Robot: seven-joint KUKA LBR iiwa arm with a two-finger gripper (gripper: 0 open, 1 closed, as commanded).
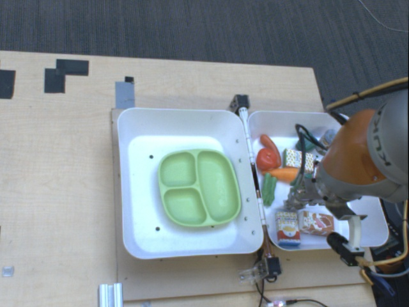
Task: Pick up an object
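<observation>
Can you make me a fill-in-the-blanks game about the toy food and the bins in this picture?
1. The green plate lies in the ____ bin.
2. The plate has ____ compartments.
3. The carrot is coloured ____.
4. The arm's band is the same colour as the ____.

Missing words: left; three; orange; carrot
</observation>
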